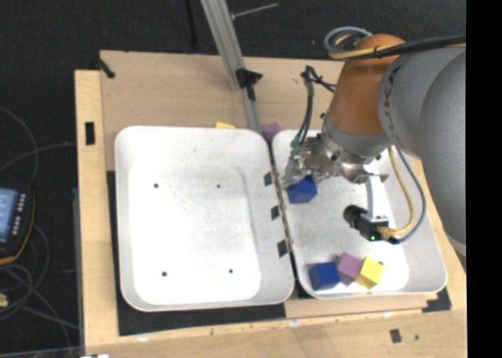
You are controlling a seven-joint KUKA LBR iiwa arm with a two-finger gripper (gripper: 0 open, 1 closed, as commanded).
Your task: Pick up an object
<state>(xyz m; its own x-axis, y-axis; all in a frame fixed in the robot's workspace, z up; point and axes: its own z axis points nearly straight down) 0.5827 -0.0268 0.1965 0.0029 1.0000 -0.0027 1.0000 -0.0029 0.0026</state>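
Over the right bin (423, 270), fingers (299, 178) pinching a blue cube (302, 191), no legible writing.

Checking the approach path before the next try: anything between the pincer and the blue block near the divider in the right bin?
Nothing visible stands between them. The pincer sits right at the blue block, near the left wall of the right bin. The other blue block, purple block and yellow block lie apart at the bin's near edge.
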